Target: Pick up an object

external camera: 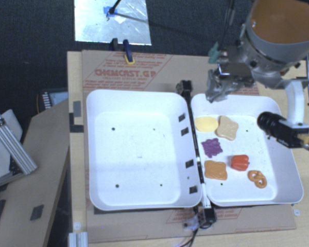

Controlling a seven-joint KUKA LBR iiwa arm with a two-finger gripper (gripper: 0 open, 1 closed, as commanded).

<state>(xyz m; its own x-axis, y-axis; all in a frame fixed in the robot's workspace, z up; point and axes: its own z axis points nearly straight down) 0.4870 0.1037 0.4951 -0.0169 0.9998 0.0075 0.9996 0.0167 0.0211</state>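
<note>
The counter (159, 68) is carrying two white bins; the right bin (278, 163) is holding the toy foods, the left bin (136, 148) lying at its nine o'clock; the end effector (219, 89) is hovering over the right bin's twelve o'clock rim, and whether it is spread or pressed together I cannot tell; the yellow piece (206, 123) is lying nearest, toward six o'clock from it, long axis running three to nine; the bread slice (227, 128) is touching its three o'clock side.
</note>
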